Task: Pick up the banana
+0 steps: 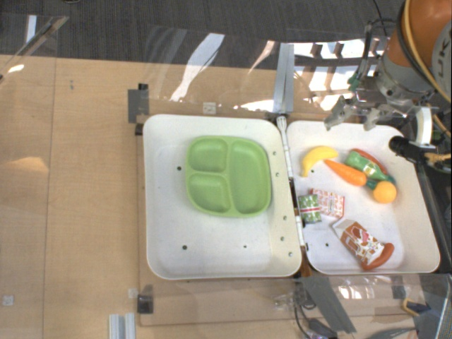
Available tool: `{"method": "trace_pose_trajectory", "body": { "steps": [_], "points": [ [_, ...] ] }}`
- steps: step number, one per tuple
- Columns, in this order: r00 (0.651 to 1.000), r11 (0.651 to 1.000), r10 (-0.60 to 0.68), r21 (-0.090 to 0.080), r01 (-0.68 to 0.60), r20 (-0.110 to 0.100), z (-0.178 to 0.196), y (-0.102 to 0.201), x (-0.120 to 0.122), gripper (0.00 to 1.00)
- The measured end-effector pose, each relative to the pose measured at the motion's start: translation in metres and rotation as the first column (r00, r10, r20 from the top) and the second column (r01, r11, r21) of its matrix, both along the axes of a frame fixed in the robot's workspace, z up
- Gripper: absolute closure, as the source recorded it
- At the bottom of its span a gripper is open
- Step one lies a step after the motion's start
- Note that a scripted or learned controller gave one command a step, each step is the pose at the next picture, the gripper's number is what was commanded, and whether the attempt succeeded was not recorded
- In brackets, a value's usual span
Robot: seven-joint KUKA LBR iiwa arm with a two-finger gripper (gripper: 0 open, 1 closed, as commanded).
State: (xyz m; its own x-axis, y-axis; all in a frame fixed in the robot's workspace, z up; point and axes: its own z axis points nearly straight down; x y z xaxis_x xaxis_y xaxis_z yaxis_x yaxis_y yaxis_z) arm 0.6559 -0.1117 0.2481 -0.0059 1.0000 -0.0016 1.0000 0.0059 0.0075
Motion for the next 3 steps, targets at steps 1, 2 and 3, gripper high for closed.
{"method": "trace_pose_trajectory", "body": {
  "steps": [1, 2, 3],
  "points": [
    [1.000, 1.000, 0.016, 0.000, -0.016, 0.001, -0.150, -0.011, 0.014, 0.00],
    [1.000, 1.000, 0.020, 0.000, -0.020, 0.006, -0.138, -0.009, 0.016, 1.00],
    [0.990, 0.990, 0.138, 0.000, -0.138, 0.001, -0.043, 0.057, 0.015, 1.00]
  ]
}}
